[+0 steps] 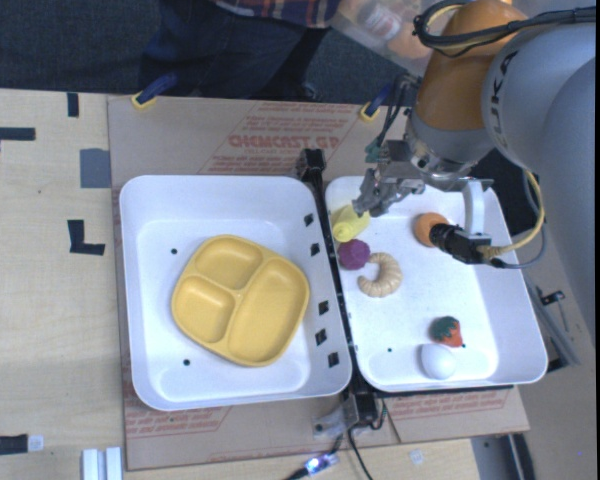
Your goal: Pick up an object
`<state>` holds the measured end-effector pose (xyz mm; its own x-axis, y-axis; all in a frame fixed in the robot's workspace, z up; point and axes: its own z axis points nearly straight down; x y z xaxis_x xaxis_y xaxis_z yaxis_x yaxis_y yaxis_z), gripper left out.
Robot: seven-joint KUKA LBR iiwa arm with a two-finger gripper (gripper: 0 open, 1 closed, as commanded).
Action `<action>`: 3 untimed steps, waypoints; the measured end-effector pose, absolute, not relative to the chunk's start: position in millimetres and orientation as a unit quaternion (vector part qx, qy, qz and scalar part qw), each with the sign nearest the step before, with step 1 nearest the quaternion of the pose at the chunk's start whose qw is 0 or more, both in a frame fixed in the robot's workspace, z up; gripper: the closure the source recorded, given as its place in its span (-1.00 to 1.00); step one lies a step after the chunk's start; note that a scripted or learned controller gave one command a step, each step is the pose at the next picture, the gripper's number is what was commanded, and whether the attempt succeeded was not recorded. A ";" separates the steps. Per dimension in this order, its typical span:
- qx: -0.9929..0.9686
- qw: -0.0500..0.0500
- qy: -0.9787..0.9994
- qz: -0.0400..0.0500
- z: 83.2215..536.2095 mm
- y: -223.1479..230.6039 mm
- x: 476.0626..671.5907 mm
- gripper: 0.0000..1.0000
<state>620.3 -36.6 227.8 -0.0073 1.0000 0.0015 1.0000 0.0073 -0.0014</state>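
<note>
Closest to the camera in the right white bin [510, 368] sit a small white egg shape [438, 362] and a little red and green toy [445, 330]. Further up lie a tan curved croissant toy [382, 274], a purple lump [354, 254] and a yellow piece [346, 224]. My gripper [373, 202] hangs right over the yellow piece. I cannot tell its grip state. I think I am reaching; next I must close and lift

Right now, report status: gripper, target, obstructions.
Gripper low over the yellow object, right bin. Purple object and croissant close beside. Nothing seen held.
</note>
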 end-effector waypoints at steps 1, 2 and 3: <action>-0.705 0.001 -0.710 0.001 216.5 22.9 618.1 1.00; -0.706 0.001 -0.708 0.001 217.9 41.0 604.0 1.00; -0.706 0.000 -0.708 0.001 213.6 39.8 610.6 1.00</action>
